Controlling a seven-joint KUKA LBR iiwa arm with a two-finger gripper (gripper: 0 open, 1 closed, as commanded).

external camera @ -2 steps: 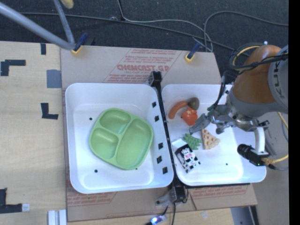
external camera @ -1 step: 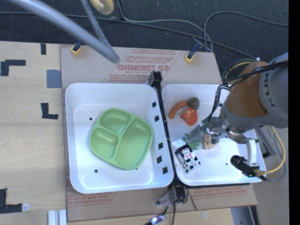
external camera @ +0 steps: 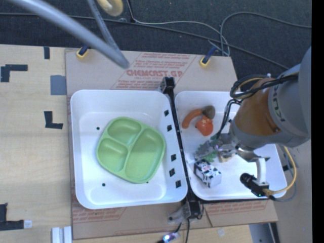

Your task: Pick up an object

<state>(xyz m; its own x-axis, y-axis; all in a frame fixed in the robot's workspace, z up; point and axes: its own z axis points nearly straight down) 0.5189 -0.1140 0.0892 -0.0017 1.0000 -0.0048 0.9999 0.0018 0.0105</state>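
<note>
**Ana:** Objects for picking all sit in the right bin [external camera: 283, 173]: an orange sausage-shaped piece [external camera: 191, 117] touching a red-orange lump [external camera: 204, 126] with a brownish thing [external camera: 208, 111] at its top, and nearer the front a small black-and-white patterned block [external camera: 208, 173]. Why is the arm [external camera: 263, 115] so low there?

**Ben:** I'd judge it is going for something in that cluster. The tool [external camera: 216, 149] hangs over the middle of the right bin, between the red-orange lump and the patterned block, close to both.

**Ana:** Does it have hold of anything?

**Ben:** I cannot tell. The wrist and a tangle of grey-green parts cover the business end, so whether it is released or clenched is hidden. Nothing is plainly lifted.

**Ana:** And the left bin [external camera: 81, 135]?

**Ben:** It carries a green divided plate [external camera: 131, 149], lying flat near the middle, well apart from the tool. The partition [external camera: 173, 130] between the bins keeps the two sets separate.

**Ana:** Which piece looks likeliest?

**Ben:** The block stands alone, with bare white floor around it, so it seems the easier grasp. The orange and red pieces touch each other, so a grab there might nudge one while closing on the other.

**Ana:** Any risk?

**Ben:** The dark cable [external camera: 253, 184] looping off the wrist hangs near the bin's front wall.
</note>
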